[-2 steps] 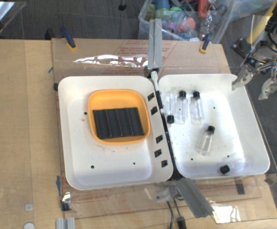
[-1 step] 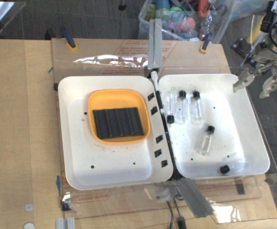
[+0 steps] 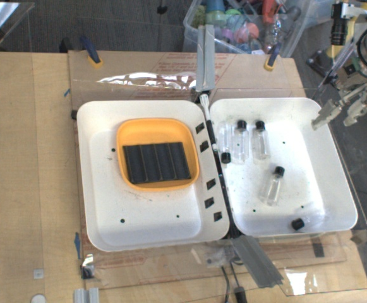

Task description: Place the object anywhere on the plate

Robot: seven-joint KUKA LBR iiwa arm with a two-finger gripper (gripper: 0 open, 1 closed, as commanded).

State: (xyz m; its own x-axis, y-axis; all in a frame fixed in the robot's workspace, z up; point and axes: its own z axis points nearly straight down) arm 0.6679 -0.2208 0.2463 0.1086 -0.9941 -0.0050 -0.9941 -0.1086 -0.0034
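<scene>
An orange plate with rounded corners sits in the left white bin. A black ridged rectangular block lies flat on it. In the right white bin lie several small clear vials with black caps: two side by side, one tilted alone, and one near the front right corner. My gripper hovers above the right bin's far right corner, away from the vials, and I see nothing held in it.
A clear tub of colourful toys stands behind the bins. A metal divider post rises between the two bins at the back. Bare wooden bench stretches to the left.
</scene>
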